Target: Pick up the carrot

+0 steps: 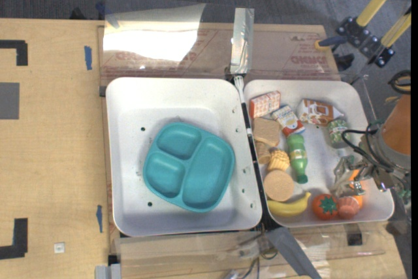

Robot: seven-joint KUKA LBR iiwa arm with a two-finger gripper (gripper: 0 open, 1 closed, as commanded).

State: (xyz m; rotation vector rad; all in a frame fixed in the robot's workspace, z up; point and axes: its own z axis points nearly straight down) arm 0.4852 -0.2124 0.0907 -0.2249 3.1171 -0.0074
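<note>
The carrot (351,204), an orange piece, lies in the front right corner of the right bin (366,101), beside a red tomato (324,206). My gripper (347,174) hangs low over that corner, just behind the carrot and partly covering it. Small orange patches show around the gripper's metal parts, and I cannot make out whether they belong to the carrot. The arm, with its orange band (400,129), comes in from the right edge with black cables around the wrist.
The right bin is crowded: a banana (288,205), a green bottle (298,157), corn (279,159), a round biscuit (279,185), bread slices (266,131), small cartons (265,103) and a can (336,131). A teal divided plate (189,166) lies in the left bin (124,140).
</note>
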